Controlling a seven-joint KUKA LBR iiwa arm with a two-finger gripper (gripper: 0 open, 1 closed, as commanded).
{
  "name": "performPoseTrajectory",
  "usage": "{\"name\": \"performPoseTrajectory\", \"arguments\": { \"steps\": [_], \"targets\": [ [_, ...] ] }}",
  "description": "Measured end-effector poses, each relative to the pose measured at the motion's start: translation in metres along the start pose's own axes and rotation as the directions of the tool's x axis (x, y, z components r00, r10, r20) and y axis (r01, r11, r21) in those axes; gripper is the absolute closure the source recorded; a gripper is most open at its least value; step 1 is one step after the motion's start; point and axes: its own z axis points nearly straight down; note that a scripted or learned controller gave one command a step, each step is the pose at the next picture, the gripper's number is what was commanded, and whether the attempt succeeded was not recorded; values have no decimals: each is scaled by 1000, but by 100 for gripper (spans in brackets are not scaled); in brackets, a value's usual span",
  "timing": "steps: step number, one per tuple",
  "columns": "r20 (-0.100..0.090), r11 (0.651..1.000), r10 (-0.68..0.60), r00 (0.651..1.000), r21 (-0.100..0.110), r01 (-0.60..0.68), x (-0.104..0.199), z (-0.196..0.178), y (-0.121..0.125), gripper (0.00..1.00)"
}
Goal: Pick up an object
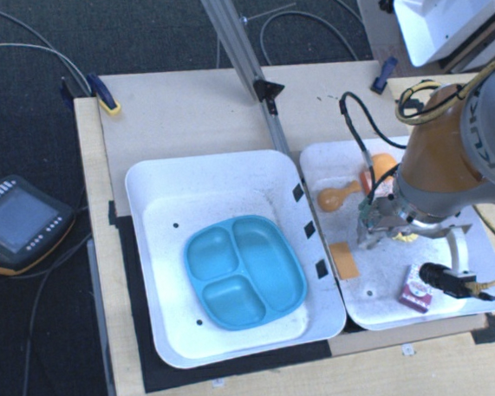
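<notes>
From the overhead camera, the grey arm's two-finger gripper (374, 228) hangs low in the right white bin (363, 308); whether it is open or closed cannot be told. Near it lie a flat tan wooden block (345, 261), an orange wooden spoon-like piece (338, 196) and a small pink-and-white packet (415, 291). The left white bin (161, 245) holds a blue three-compartment plastic tray (245, 271).

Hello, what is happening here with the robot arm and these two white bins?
A grey and orange robot arm reaches into the right bin, and its gripper is low among small items: an orange wooden spoon-like piece, a flat tan block and a pink packet. Nothing is visibly held. The left bin holds a blue divided plate.
</notes>
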Motion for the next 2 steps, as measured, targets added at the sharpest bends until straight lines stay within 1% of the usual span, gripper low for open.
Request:
{"name": "performPoseTrajectory", "arguments": {
  "steps": [1,2],
  "targets": [
    [3,1000,-1,1000,-6,1,-5,-63,-1,100],
    [3,1000,-2,1000,-5,2,-4,-99,0,100]
  ]
}}
